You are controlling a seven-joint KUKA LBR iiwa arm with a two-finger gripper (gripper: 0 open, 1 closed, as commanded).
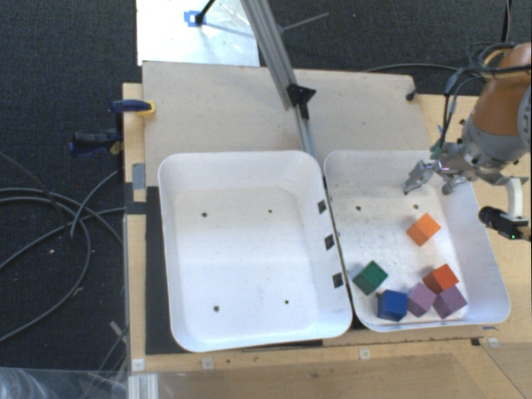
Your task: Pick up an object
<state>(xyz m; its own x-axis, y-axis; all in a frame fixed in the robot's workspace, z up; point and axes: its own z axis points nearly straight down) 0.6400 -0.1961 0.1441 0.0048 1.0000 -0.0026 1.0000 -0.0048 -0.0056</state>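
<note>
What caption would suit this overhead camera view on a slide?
Robot gripper hovers above the right bin, whose near end holds orange, green, blue, red and purple blocks.

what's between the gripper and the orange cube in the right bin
Nothing visible. The gripper hangs over the right bin's far end, and only bare bin floor lies between it and the orange cube. The other cubes sit nearer the front.

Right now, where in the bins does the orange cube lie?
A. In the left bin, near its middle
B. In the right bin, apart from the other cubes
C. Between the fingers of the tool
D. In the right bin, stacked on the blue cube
B: the orange cube lies alone on the floor of the right bin, with the green cube and blue cube further toward the near edge.
</note>
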